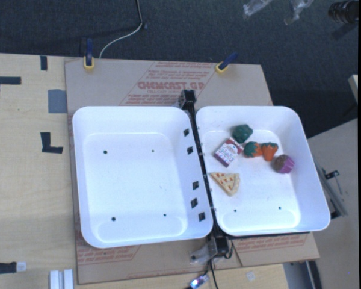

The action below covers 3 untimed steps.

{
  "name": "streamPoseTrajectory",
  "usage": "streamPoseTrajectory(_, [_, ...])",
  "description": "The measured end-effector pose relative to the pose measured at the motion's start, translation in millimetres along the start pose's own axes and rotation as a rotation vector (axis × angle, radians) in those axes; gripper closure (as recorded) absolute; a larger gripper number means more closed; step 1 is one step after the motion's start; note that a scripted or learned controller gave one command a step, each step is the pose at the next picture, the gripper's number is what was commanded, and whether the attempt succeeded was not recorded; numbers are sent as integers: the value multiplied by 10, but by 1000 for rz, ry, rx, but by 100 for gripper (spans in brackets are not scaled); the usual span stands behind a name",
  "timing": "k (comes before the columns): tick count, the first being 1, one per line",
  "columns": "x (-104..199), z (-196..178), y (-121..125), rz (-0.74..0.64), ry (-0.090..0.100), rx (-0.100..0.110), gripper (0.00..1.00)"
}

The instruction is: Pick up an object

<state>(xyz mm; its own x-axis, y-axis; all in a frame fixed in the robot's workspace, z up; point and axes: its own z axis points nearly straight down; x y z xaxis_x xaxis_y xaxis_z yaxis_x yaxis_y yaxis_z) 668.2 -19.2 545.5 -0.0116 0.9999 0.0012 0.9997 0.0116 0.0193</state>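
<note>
End effector (278,3) sits at top right, over dark floor well beyond the bench (24,179), well apart from both bins. Two pale fingers (256,3) visible, spread apart, nothing between them; image blurry up there, so the gap is probably real but hard to judge.

All objects lie in the right bin (307,161), clustered in its upper half:
- green toy (242,132), nearest the far wall, roughly round, no clear axis.
- small red-and-white packet (227,153), long axis diagonal, lower left to upper right, just beside the green toy.
- carrot-like piece (260,150), green end left, orange end right, long axis about horizontal.
- purple round item (283,163), just right of the carrot, closest to the right wall.
- yellow waffle wedge (226,182), flat, broad edge at upper left, point toward lower right, apart from the others.

Open room: wedge has bare floor on all sides; lower half of right bin is free. Packet is near the divider (198,161). Left bin (87,161) sits touching it along that divider. Cardboard sheet (168,83) under both.
</note>
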Motion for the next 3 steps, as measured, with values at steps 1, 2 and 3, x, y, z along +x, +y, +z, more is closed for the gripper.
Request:
streamPoseTrajectory(1, [-55,13,4,9,-3,19,100])
streamPoseTrajectory(2, [-184,1138,-1058,14,0,37,100])
streamPoseTrajectory(3, [299,2175,-1708,8,0,37,100])
